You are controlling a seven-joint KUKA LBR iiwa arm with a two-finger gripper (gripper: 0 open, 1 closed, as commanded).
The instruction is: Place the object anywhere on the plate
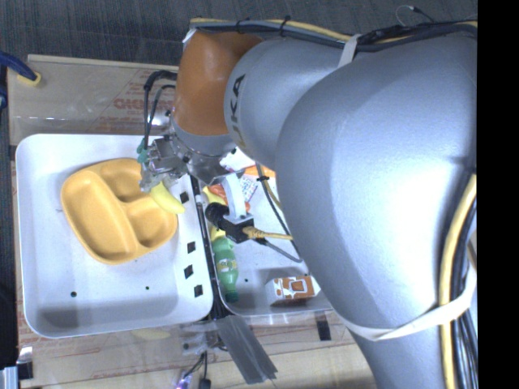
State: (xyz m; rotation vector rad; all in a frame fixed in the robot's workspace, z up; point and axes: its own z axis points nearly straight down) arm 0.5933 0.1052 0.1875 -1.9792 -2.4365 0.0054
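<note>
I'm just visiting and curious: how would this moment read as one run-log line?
claw: over yellow plate's right rim | yellow banana-like object: at claw tip, grip unclear | green bottle: right bin

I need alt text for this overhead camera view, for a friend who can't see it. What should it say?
A large grey robot arm with an orange band reaches in from the right, its tool over the right edge of a yellow divided plate in the left white bin. A small yellow object sits at the tool's tip. The right bin holds a green bottle and small packages.
</note>
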